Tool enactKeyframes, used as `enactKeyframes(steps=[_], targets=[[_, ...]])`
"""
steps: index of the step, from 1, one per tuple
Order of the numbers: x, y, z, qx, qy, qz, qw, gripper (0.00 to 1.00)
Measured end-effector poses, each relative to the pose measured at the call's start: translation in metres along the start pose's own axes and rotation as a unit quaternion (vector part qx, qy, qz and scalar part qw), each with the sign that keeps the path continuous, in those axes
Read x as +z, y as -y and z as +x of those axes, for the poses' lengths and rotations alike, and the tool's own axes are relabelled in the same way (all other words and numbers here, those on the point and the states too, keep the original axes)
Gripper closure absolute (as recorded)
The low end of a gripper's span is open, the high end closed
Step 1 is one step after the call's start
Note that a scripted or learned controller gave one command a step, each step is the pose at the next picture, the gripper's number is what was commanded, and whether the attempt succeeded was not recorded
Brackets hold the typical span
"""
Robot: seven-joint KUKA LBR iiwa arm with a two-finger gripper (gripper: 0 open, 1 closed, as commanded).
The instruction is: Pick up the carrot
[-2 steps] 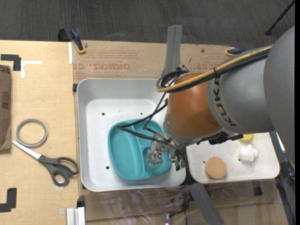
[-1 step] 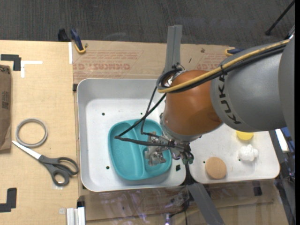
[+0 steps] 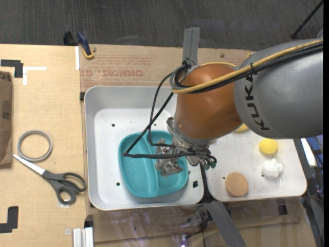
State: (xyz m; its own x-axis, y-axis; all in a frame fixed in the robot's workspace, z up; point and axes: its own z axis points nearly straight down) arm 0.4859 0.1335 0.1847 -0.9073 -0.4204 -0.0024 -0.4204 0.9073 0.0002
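Note:
My gripper (image 3: 167, 165) hangs low over the right half of a teal divided dish (image 3: 138, 175) that lies in the left white bin (image 3: 103, 138). The arm's orange wrist band (image 3: 205, 104) and grey body cover the middle of the view, including the strip where the two bins meet. Dark cables run from the wrist down across the dish. The wrist hides whatever lies under it.
The right bin (image 3: 293, 187) holds a yellow ball (image 3: 268, 146), a small white lumpy object (image 3: 271, 169) and a tan egg-shaped object (image 3: 237, 184). Scissors (image 3: 56, 180) and a tape roll (image 3: 34, 144) lie on the bench to the left of the bins.

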Motion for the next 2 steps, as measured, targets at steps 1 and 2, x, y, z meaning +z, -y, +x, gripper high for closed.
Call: enactKeyframes(steps=[1,2], targets=[[0.012,0.007,-0.003,0.260,-0.002,0.001,0.9656,1.00],[0.026,0.012,0.015,0.464,-0.002,0.001,0.8858,1.00]])
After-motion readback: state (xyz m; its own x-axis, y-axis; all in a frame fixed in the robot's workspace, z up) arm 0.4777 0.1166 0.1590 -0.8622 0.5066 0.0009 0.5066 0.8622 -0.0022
